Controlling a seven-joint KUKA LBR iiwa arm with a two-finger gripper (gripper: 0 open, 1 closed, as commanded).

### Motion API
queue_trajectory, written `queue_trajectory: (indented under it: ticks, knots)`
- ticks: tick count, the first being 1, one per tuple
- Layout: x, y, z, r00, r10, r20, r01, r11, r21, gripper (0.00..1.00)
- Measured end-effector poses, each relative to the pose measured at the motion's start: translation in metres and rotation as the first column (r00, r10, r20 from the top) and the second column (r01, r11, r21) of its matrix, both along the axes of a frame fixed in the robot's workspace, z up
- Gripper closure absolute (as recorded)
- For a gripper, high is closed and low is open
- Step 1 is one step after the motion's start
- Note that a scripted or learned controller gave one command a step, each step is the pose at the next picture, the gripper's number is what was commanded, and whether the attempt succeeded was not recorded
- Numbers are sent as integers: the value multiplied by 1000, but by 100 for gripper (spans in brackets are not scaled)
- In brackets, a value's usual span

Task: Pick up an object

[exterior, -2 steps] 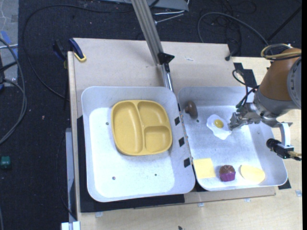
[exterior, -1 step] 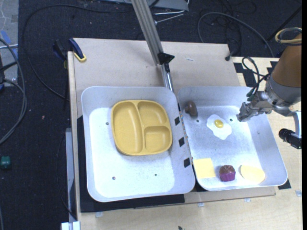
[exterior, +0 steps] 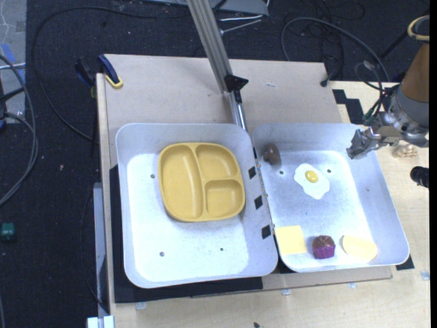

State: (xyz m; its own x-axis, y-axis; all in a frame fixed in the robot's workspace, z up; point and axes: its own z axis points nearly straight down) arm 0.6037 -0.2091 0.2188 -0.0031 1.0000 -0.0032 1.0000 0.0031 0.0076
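Two white bins are sitting side by side on the bench. Left bin (exterior: 136, 251) is holding a yellow divided plate (exterior: 202, 182), w/ three compartments, lying flat toward the far half. Right bin (exterior: 382, 210) is holding five small items: a brown lump (exterior: 272, 154) at the far left corner, a toy fried egg (exterior: 312, 182) near the middle, & along the near edge a yellow cheese square (exterior: 290, 239), a purple piece (exterior: 323, 247) just right of it, then a pale yellow round slice (exterior: 359, 248). Gripper (exterior: 357, 147) is hanging over the far right part of the right bin, well apart from the egg & not touching any item; nothing is sitting between its fingers, but can't tell if they're apart or together. Arm (exterior: 413, 94) is reaching in from the right. A metal pole (exterior: 212, 39) is slanting down from the far side to the gap between bins.
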Motion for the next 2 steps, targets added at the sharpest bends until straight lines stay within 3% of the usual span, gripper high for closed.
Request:
queue_trajectory:
  ticks: [1, 2]
  knots:
    - [1, 0, 41, 1000, 0, -1, 0, 1000, 1, 100]
    - [-1, 59, 28, 1000, 4, -8, -4, 1000, 5, 100]
